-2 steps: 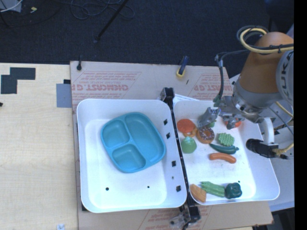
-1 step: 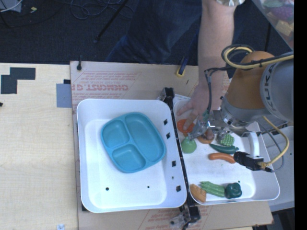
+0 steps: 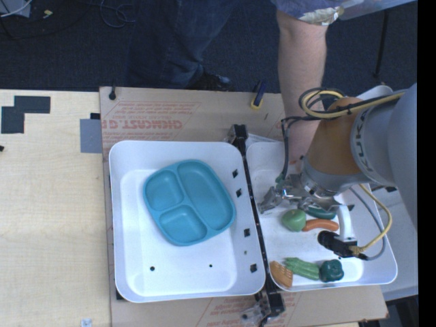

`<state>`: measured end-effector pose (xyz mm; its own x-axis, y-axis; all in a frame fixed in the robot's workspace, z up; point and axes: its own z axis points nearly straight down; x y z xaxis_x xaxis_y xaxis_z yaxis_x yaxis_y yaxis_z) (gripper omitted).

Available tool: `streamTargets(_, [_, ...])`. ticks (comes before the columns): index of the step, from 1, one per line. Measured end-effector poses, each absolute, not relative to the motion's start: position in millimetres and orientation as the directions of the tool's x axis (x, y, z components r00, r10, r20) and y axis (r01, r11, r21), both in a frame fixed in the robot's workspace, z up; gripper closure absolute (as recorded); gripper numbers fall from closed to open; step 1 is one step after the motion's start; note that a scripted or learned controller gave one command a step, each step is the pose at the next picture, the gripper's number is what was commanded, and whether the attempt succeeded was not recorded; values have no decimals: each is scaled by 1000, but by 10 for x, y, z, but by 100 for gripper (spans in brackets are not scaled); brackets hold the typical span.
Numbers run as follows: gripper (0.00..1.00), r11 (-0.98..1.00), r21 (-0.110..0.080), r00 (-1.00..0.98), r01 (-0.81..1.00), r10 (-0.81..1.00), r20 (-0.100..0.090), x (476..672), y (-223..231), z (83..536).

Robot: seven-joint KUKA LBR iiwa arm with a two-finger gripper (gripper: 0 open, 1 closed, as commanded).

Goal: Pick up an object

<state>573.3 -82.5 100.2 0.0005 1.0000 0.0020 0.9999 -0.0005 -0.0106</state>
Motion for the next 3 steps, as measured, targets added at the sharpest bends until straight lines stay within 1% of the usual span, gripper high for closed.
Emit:
streamTargets(1, [0, -3, -7, 3, 1000, 1000, 2, 5723, -819, 862])
streamTargets(2, [100, -10, -7, 10, 1000, 1000, 2, 5725, -837, 974])
streamTargets(3, [100, -7, 3, 7, 1000, 1000, 0, 5722, -853, 1607])
